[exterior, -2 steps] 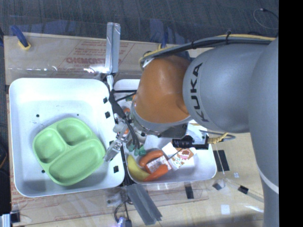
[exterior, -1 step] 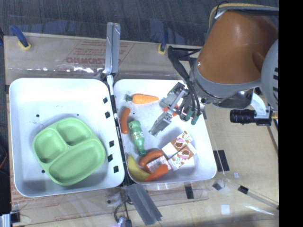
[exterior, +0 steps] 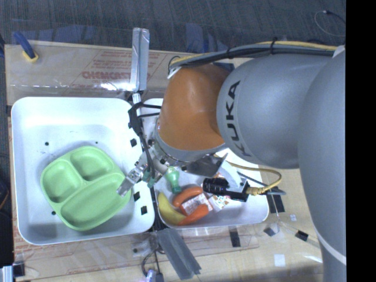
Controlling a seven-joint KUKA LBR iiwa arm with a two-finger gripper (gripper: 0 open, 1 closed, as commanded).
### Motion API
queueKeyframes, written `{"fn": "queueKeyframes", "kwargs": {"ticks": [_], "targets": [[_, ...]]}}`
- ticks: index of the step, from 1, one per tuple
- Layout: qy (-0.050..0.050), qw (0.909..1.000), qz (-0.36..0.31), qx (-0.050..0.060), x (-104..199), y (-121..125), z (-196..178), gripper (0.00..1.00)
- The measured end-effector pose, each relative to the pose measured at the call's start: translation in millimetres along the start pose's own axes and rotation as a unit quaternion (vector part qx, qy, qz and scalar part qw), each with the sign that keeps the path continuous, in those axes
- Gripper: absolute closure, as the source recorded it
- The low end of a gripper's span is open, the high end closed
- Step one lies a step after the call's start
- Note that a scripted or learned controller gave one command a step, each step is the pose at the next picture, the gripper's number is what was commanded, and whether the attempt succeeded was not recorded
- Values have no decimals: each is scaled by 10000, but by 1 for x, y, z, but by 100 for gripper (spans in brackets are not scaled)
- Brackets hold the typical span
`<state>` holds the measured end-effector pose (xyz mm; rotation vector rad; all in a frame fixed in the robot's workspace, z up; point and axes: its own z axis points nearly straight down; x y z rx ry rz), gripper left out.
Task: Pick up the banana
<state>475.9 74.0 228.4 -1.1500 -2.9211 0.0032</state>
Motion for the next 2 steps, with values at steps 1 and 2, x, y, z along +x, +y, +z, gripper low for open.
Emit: {"fn": "queueKeyframes", "kwargs": {"ticks": [1,2], "targets": [[11,9910,1340,17,39,41,119,0],[16,9911,1330,30,38,40,110,100]]}}
